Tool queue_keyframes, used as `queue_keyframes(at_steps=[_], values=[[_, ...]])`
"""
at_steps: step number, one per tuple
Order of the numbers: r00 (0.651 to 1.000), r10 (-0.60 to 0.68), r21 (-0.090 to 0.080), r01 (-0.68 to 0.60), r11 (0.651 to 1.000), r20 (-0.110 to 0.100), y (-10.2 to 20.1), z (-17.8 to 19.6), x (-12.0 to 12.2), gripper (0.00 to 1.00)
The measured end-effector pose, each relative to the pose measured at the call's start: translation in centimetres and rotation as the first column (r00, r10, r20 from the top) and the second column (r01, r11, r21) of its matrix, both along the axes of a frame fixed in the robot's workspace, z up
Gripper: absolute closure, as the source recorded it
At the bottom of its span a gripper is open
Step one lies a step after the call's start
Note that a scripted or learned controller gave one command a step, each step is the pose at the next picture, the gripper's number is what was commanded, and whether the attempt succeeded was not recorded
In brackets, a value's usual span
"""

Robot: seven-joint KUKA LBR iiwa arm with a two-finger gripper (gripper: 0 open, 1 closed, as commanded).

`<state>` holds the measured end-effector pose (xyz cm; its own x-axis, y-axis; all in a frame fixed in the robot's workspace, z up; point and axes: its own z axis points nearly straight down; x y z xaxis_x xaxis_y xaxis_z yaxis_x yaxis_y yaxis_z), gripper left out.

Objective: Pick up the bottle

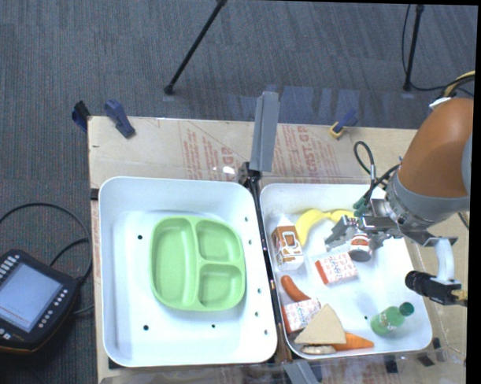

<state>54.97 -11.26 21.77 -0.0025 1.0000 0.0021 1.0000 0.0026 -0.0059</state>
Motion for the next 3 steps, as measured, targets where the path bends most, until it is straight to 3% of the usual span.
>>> queue_keyframes(at_steps=[1,2,3], values=[[1.000,-0.001,0.002,0.001,1.000,-0.003,0.0,0.8,0.0,1.00],[0.977,-0.212,-0.004,0.212,0.977,0.003,5.0,14.5,-2.4,1.00],[0.988,-0.152,-0.004,0.152,0.988,0.003,4.5,21.9,-7.3,1.00]])
